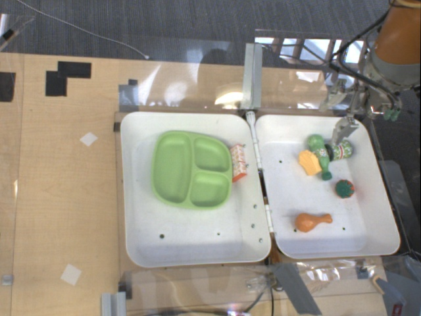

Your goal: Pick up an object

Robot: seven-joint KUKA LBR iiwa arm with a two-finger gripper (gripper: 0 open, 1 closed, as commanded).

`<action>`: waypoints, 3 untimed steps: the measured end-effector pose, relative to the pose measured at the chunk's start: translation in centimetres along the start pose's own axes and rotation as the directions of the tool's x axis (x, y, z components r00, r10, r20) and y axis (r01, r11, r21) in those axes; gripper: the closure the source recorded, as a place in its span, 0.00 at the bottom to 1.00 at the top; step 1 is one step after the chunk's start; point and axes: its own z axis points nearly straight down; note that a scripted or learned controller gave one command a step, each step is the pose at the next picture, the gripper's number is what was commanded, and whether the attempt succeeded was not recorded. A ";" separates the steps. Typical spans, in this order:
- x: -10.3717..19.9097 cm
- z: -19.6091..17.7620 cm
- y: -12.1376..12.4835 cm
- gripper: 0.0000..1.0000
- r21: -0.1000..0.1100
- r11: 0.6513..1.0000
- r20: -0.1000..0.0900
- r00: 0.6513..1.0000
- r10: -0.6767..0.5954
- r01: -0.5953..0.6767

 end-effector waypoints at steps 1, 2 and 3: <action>-0.7 6.9 -1.6 0.00 0.002 0.788 -0.003 0.788 0.616 -0.616; 2.2 15.4 1.2 0.00 0.000 0.920 0.002 0.920 0.393 -0.393; 1.8 14.0 1.3 1.00 -0.003 0.922 0.014 0.922 0.387 -0.387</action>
